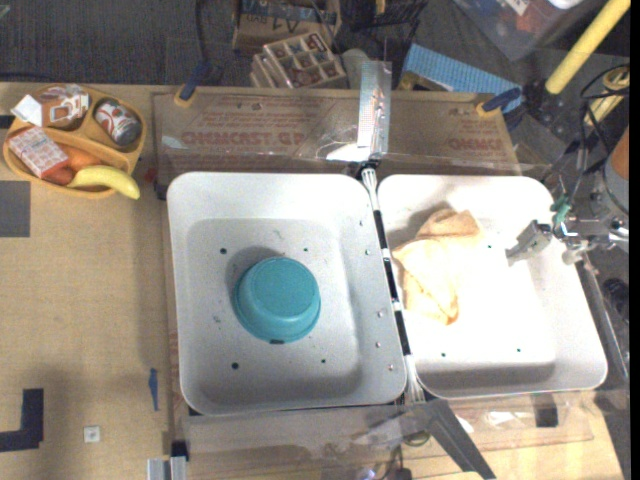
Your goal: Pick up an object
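A teal bowl (278, 298) lies upside down in the middle of the left white bin (200, 208). A crumpled tan and yellow cloth (435, 263) rests in the left half of the right white bin (570, 358), close to the wall between the bins. My gripper (545, 236) hangs at the right bin's right rim, to the right of the cloth and apart from it. It is small and partly lost against the dark clutter behind it. Nothing shows in its grasp.
A yellow tray (20, 158) with a banana (108, 179) and toy food sits on the bench at the far left. Cardboard (260, 133) lines the back of the bins. Boxes, cables and a yellow pole (595, 30) crowd the background.
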{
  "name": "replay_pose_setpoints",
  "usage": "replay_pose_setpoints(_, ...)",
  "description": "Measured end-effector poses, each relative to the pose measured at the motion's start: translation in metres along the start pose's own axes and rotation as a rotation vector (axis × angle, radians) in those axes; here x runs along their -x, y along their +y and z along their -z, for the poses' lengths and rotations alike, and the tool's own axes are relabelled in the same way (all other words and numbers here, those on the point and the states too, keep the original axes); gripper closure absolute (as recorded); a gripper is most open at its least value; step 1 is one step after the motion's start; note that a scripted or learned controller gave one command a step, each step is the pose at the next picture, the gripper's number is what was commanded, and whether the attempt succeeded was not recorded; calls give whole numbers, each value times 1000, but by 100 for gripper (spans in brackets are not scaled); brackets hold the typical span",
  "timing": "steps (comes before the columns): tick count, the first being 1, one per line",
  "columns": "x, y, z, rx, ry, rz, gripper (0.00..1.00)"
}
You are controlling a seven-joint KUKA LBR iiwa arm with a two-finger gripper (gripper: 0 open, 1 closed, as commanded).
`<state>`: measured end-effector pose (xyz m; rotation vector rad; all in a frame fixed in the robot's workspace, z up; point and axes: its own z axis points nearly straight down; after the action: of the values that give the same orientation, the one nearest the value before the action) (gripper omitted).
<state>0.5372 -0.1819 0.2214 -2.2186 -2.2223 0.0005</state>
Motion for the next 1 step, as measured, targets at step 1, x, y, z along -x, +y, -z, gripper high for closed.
replay_pose_setpoints(1, 21, -51, 20, -1, 1, -120, 0)
